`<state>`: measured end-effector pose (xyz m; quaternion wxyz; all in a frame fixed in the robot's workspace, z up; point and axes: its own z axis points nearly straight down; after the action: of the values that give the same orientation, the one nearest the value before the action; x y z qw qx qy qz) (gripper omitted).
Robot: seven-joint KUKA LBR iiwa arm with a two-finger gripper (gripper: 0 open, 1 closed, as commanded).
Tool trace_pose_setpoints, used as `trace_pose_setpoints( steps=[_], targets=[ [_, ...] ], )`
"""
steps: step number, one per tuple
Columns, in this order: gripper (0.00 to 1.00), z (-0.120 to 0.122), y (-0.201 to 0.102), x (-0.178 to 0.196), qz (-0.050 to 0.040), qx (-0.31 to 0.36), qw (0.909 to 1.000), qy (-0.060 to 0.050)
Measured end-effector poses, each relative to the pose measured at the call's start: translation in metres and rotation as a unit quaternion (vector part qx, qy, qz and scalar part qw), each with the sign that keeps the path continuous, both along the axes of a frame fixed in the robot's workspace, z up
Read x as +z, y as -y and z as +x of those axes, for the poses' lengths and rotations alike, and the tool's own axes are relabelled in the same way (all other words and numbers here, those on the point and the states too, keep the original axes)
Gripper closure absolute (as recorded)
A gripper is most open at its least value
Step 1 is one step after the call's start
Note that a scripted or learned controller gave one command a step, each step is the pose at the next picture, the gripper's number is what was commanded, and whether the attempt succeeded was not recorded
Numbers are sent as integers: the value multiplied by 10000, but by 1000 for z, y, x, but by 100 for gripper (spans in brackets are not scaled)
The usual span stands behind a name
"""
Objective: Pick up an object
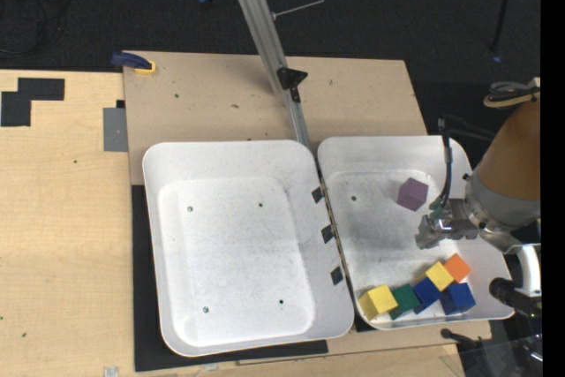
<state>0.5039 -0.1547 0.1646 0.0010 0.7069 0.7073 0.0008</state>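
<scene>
A purple cube [412, 192] lies in the right bin [371, 163], toward its far right side. Along that bin's near edge sits a cluster of blocks: a yellow block [380, 300], a green block [406, 298], a blue block [424, 292], a second yellow block [439, 276], an orange block [457, 267] and another blue block [457, 297]. My gripper [434, 230] hangs over the right side of this bin, between the purple cube and the cluster, just above the orange block. Nothing shows between its tips.
The left bin [168, 163] lies beside the right one, with black clips [325, 232] along the shared rim. A slanted metal rail [265, 31] rises from behind the bins. A blue and yellow clamp [134, 62] sits at the bench's far left corner.
</scene>
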Motion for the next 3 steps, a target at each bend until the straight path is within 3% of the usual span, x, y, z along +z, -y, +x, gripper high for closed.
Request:
trace_pose_setpoints(
  steps=[1,3],
  targets=[
    [100,1,1,53,-2,3,10000,5],
    [100,2,-113,71,15,27,10000,-21]
  ],
)
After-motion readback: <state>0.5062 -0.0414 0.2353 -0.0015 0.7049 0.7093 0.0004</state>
